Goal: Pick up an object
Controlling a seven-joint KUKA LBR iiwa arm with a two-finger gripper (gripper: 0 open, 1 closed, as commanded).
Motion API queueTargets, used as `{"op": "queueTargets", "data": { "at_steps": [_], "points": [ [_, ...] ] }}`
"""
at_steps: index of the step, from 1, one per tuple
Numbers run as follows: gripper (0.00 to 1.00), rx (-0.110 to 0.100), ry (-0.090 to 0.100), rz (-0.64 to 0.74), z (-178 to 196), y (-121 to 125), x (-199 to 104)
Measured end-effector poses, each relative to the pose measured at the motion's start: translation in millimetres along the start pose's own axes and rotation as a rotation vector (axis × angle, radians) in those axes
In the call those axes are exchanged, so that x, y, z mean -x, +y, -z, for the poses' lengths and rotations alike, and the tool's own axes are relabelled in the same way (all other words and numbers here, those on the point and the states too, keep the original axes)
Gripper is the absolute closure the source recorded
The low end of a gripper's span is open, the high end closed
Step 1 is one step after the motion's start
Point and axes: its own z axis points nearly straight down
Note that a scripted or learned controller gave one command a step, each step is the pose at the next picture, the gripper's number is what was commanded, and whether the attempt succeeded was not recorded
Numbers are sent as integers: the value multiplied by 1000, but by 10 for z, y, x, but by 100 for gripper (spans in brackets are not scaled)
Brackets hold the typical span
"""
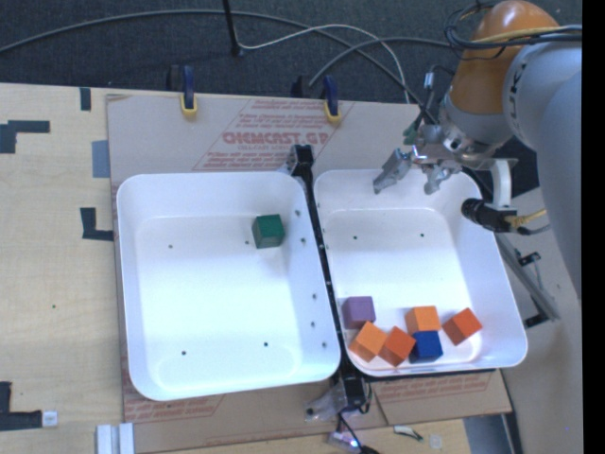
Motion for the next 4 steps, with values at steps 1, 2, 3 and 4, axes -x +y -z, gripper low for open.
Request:
{"op": "queueTargets", "data": {
  "at_steps": [1,2,3,4],
  "points": [
    [0,1,0,0,-435,-12,-44],
    [0,0,0,0,-968,-24,-49],
    [100,6,0,1,-835,-8,-52],
    [100,8,-1,0,-407,34,-34]
  ]
}}
